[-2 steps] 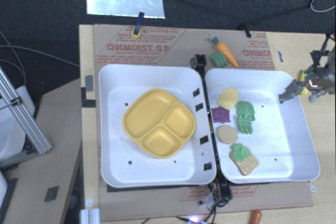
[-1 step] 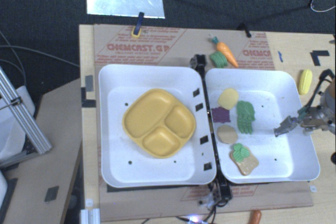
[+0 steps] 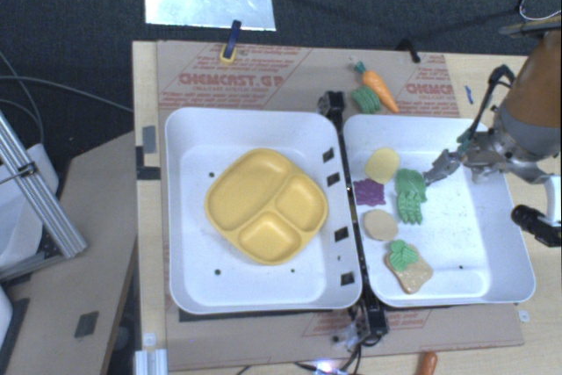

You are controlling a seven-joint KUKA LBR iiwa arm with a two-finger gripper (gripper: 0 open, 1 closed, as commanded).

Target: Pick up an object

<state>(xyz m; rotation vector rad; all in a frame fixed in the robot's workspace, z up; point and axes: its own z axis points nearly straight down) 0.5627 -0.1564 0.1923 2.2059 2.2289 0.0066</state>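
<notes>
The gripper sits low inside the right bin, its tip just right of the green leafy toy; whether the tip is spread or pressed together, I cannot tell, it's too small and blurred. Nothing shows pinched there.

Around that green toy: a yellow round piece up-left, a purple piece to the left, a tan disc below-left, and below it a tan slab topped with green. Open white floor lies right of the green toy, out to the bin's far wall.

The arm leans in from the right, partly cut off by the frame.

Further left, the left bin carries a yellow divided plate. A toy carrot lies on the cardboard above.
</notes>
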